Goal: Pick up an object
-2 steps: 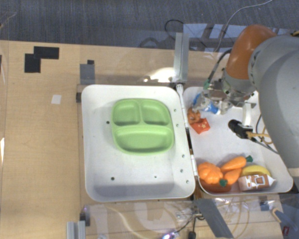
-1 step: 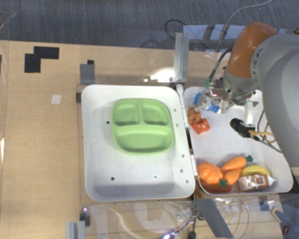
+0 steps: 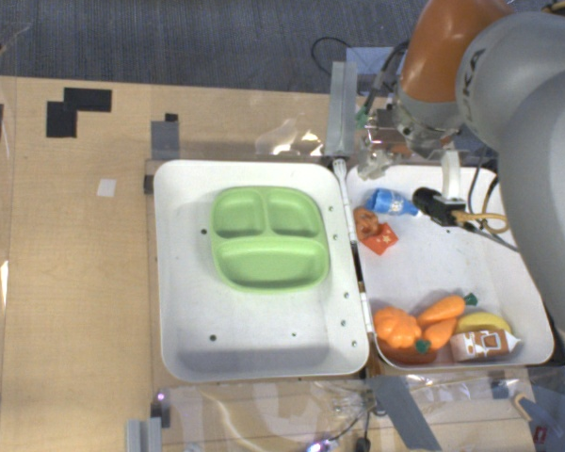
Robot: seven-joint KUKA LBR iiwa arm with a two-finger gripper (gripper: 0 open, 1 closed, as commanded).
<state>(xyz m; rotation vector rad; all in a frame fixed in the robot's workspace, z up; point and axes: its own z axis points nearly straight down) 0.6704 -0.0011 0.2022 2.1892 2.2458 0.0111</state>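
1. Nearest us, toy food crowds the right bin's point(image 3: 523, 281) front corner: orange pepper point(image 3: 396, 328), carrot point(image 3: 443, 309), banana point(image 3: 483, 323), small carton point(image 3: 478, 346).
2. Left bin point(image 3: 179, 347) holds a green divided plate point(image 3: 268, 237).
3. Gripper point(image 3: 410, 158) hovers over the right bin's back edge, above a blue bottle point(image 3: 393, 201); jaws' state, cannot tell.

Robotics lab bench — large grey arm with orange band point(image 3: 508, 73) at upper right, two shallow white plastic bins point(image 3: 184, 252) on pale wood — black marker patches point(image 3: 75, 109) upper left.
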